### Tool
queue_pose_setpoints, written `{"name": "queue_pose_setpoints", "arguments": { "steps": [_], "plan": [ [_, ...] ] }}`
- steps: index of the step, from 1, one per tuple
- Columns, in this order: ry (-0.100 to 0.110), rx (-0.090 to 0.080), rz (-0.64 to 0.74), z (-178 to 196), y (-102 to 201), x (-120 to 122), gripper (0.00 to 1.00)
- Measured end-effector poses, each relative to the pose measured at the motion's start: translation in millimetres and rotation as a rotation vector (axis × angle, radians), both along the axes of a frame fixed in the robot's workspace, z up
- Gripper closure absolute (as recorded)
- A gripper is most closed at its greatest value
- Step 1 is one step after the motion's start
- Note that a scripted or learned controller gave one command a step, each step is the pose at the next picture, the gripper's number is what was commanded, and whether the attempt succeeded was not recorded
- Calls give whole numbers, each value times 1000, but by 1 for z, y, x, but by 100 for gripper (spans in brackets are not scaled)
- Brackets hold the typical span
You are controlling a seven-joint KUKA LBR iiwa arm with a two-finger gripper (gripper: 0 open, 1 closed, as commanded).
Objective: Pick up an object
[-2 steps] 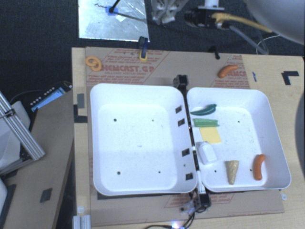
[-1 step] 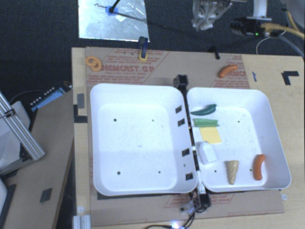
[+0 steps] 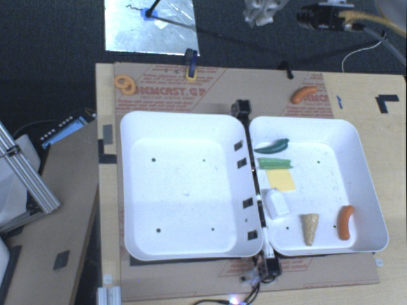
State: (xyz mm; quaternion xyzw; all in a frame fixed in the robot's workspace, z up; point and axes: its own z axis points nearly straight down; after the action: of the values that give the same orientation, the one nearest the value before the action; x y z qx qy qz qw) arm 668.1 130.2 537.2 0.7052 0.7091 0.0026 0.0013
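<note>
- The things to pick from lie in the right bin [image 3: 356,146], most of them close to its left wall.
- A dark green pepper [image 3: 272,147] lies near the top of that wall. Just under it lies a flat green piece [image 3: 275,163].
- Under the green piece sits a yellow square [image 3: 281,180], like a slice of cheese.
- A small white block [image 3: 276,203] lies just below the yellow square, close beside the left wall.
- A tan cone [image 3: 310,227] lies near the front of the bin, with its point toward the front.
- An orange sausage [image 3: 344,222] lies to the right of the cone, near the right wall. The two are apart.
- The left bin [image 3: 137,234] sits right beside the right bin. Black clips [image 3: 242,163] sit along the line where the two meet.
- Both bins rest on a brown tabletop [image 3: 299,277] with red print on it.
- Another orange sausage [image 3: 304,94] lies on the tabletop behind the right bin.
- A tan pretzel [image 3: 124,84] lies on the tabletop near its back left corner.
- A yellow and blue clamp [image 3: 190,65] sits at the back edge.
- The gripper [image 3: 266,4] hangs high at the top, well apart from the bins. It holds nothing that can be seen. Whether the jaws are open or closed is too blurry to tell.
</note>
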Motion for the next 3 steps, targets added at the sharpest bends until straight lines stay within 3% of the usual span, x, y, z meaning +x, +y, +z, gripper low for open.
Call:
{"name": "queue_pose_setpoints", "arguments": {
  "steps": [1,2,3],
  "plan": [
    [4,1,5,-2,60,-29,100],
    [4,0,1,-3,94,-16,100],
    [3,-1,1,-3,105,0,100]
  ]
}}
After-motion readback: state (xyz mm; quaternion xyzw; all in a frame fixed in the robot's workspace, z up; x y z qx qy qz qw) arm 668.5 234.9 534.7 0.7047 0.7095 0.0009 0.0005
